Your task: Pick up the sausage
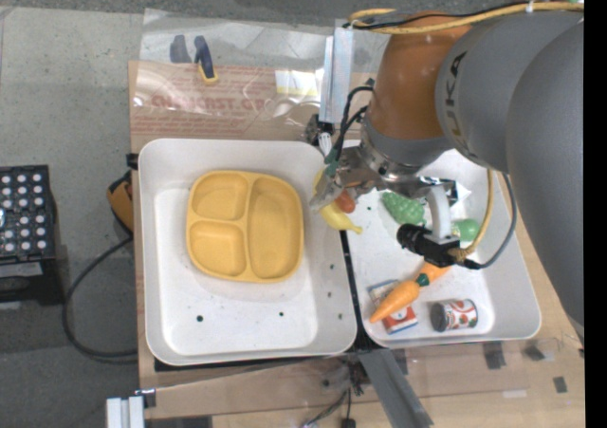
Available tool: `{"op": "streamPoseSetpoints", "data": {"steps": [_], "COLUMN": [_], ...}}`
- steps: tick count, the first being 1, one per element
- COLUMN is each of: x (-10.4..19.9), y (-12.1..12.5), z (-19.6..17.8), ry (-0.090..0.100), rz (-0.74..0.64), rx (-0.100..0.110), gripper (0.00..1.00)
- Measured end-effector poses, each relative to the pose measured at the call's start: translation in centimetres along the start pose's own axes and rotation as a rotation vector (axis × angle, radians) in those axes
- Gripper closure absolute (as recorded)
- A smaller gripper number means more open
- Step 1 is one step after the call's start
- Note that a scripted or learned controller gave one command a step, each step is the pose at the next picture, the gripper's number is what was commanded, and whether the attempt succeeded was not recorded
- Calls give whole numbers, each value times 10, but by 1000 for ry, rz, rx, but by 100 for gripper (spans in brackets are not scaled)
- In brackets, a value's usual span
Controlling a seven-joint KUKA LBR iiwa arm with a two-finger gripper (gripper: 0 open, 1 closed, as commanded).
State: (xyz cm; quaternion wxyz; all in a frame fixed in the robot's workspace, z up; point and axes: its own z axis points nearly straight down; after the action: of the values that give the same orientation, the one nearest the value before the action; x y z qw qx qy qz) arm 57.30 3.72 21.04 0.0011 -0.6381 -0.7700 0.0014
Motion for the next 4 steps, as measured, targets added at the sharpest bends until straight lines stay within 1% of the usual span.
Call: {"op": "streamPoseSetpoints", "data": {"steps": [1,2,3,4], "x": [54,84,35,1], "y": [-27,72,105,94], "z": [20,-27,-97,-149], "ry": [0,-2,-4,-6], "rz": [-626,-616,-578,-855], "rx": [0,-4,-5,-5], "gripper": [100,100,100,100]}}
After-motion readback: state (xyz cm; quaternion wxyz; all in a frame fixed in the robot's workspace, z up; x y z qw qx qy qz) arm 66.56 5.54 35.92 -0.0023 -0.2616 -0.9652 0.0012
